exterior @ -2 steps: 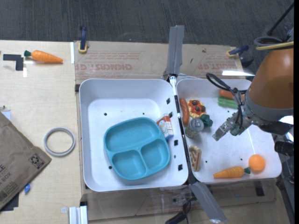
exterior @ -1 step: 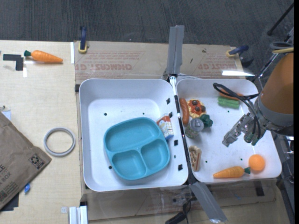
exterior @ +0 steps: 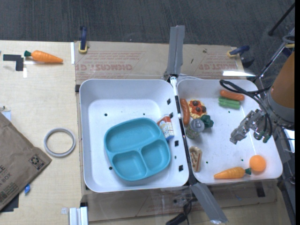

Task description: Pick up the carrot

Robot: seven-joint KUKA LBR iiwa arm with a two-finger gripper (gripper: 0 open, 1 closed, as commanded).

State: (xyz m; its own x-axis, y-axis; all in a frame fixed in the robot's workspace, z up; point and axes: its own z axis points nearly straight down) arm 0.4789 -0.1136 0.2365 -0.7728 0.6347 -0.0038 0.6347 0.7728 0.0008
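The carrot (exterior: 229,173), orange with a green top, lies along the front wall of the right bin (exterior: 276,172). Its green end touches an orange ball (exterior: 257,163). My gripper (exterior: 238,136) hangs over the right bin's middle, above and slightly right of the carrot and clear of it. Its fingers stand open with nothing between them. A second carrot (exterior: 43,56) lies outside the bins on the bench at the far left.
The right bin also holds a red and a green vegetable (exterior: 231,99) at the back, and a sausage, pizza slice, can and bread (exterior: 194,121) along its left wall. The left bin (exterior: 93,97) bears a blue divided plate (exterior: 137,148). A tape ring (exterior: 59,141) lies on the bench.
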